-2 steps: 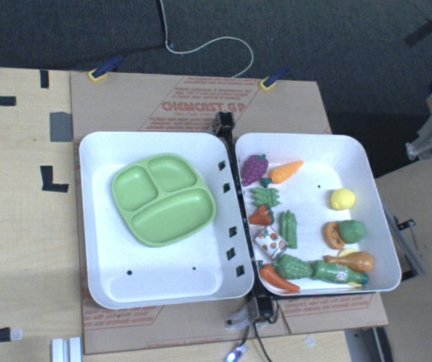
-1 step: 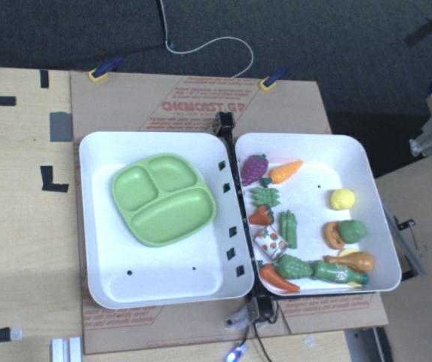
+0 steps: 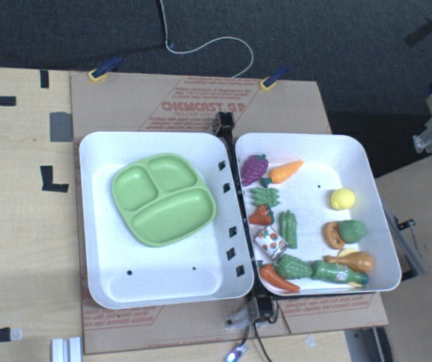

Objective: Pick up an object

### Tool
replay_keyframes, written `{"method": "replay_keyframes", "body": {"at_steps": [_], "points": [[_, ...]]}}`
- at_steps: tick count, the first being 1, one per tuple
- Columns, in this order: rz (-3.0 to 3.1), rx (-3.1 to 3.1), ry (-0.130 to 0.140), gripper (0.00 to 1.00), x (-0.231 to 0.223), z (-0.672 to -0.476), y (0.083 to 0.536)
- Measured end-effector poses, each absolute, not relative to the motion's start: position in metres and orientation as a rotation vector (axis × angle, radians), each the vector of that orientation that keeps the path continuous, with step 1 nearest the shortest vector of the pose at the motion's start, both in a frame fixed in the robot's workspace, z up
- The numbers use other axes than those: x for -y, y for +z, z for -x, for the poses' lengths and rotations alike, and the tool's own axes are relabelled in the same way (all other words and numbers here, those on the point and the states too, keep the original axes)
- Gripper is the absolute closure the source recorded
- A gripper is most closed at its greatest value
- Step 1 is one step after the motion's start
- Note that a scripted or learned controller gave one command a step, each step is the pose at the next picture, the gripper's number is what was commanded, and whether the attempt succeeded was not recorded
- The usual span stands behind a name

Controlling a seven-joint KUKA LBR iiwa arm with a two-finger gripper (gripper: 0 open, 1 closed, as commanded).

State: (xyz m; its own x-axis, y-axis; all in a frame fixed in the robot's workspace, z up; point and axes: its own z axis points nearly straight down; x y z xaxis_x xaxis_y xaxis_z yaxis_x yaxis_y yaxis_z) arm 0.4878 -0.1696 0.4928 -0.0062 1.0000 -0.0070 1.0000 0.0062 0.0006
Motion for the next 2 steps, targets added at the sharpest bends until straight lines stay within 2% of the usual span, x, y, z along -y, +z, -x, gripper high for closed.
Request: {"method": "replay_keyframes", "body": {"at_steps": [2], "points": [[-2.209,-2.224,-0.009,1.00,0.169,-0.489,0.513]]}}
